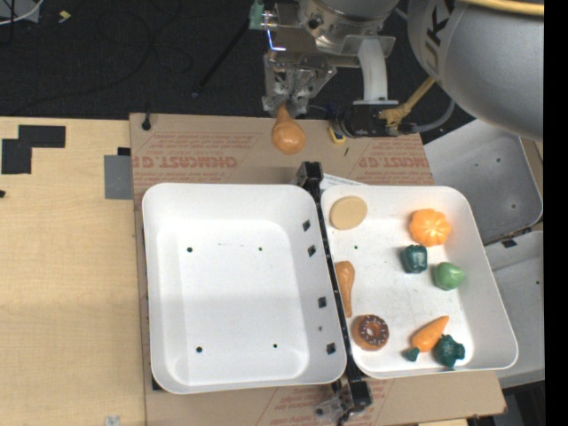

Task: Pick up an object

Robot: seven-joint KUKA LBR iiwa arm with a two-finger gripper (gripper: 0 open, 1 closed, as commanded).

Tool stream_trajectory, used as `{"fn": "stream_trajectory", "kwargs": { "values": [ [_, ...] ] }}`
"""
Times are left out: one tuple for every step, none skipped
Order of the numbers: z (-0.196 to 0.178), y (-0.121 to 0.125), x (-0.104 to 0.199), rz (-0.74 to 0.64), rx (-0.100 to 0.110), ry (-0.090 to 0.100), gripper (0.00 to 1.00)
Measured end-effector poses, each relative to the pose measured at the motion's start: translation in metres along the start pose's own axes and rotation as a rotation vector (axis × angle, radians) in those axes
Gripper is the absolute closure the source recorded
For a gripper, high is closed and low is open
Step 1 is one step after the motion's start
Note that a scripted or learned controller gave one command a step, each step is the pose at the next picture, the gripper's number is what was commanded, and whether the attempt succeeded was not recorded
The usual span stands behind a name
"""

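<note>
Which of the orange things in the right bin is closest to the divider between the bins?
The drumstick-shaped piece lying right against the divider. The pumpkin sits toward the far right, and the carrot lies near the front right.

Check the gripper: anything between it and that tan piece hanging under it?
Nothing visible. The tan pear-shaped piece hangs directly at the gripper fingertips, its narrow top between them, raised above the cardboard behind the left bin.
</note>
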State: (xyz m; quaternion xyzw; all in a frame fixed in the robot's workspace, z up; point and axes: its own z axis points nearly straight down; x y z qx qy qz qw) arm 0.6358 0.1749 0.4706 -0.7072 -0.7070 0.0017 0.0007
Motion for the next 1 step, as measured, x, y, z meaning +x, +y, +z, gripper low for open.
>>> {"fn": "stream_trajectory", "kwargs": {
  "values": [
    [-0.0137, 0.0083, -0.0144, 0.001, -0.002, 0.0, 1.0]
  ]
}}
